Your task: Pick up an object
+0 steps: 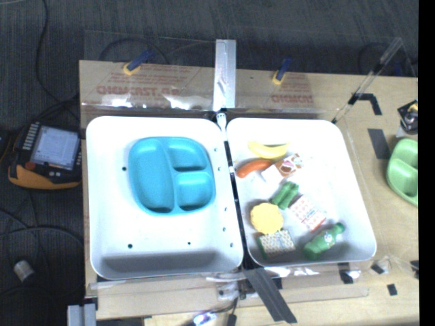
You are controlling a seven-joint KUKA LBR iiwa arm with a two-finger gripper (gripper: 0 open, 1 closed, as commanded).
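Red lettering on the plastic sheet (204, 90) behind the bins is too blurred to read. In the right bin (353, 182), a yellow banana (267, 149) lies at 12 o'clock, long axis running 9 to 3; a green bottle (323, 241) at 5 o'clock points toward 2. A blue divided tray (171, 174) occupies the left bin (109, 236).

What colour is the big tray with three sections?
The divided tray is light blue, seen in the camera view.

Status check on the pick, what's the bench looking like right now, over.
No object lifted yet. Right bin holds banana, carrot, yellow disc, green bottle. Blue divided tray in left bin.
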